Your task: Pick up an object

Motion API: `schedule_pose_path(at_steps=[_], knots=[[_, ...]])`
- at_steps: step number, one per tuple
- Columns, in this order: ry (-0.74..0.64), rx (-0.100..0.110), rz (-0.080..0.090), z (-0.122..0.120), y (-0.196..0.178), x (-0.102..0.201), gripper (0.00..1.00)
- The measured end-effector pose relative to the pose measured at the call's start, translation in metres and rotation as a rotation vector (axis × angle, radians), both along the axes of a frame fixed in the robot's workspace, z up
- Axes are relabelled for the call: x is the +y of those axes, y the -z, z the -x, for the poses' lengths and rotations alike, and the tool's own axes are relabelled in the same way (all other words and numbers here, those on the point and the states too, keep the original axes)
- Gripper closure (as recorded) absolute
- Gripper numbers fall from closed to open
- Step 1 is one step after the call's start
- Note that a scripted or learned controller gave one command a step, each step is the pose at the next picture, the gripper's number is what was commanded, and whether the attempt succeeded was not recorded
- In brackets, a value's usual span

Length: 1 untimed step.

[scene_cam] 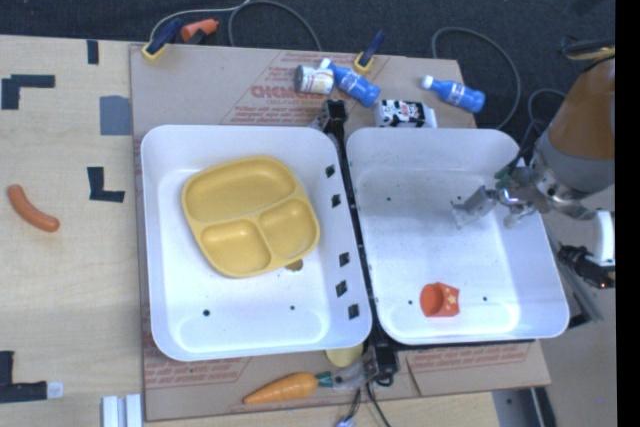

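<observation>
An orange-red object (pixel 439 299) is lying on the floor of the right bin (pixel 420 165), near that bin's front wall, and it is the only loose thing in that bin, so I am taking it as the thing to pick up. It is looking small and lumpy, with a paler patch on one side; it is too small to name with any confidence, though it is reading as a toy or a bit of play food. Judging by that, it is probably light and fairly stiff, perhaps smooth plastic that could be slipping out of a loose pinch, and not fragile. The best hold is likely a straight top-down grip across its narrower width, with the fingers coming down on either side of the middle of the body. The gripper (pixel 487 203) is hanging over the right bin's far right part, well apart from the orange-red object, and nothing is sitting between its fingers; whether they are spread or closed I cannot tell from this slant. The grey arm (pixel 580 135) is reaching in from the right edge. In the left bin (pixel 160 215) a yellow divided plate (pixel 250 213) is resting, and outside the bins a carrot (pixel 282 387), a sausage (pixel 33 208) and blue bottles (pixel 355 83) are lying on the bench.
</observation>
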State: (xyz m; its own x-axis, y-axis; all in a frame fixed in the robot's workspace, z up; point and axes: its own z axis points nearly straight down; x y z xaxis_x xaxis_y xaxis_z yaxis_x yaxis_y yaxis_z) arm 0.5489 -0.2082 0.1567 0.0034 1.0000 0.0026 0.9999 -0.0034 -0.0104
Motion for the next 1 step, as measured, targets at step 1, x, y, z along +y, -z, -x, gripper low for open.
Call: schedule_pose_path(at_steps=[1], knots=[[-0.009, -0.011, 0.002, -0.0462, -0.0039, 0.0461, 0.00]])
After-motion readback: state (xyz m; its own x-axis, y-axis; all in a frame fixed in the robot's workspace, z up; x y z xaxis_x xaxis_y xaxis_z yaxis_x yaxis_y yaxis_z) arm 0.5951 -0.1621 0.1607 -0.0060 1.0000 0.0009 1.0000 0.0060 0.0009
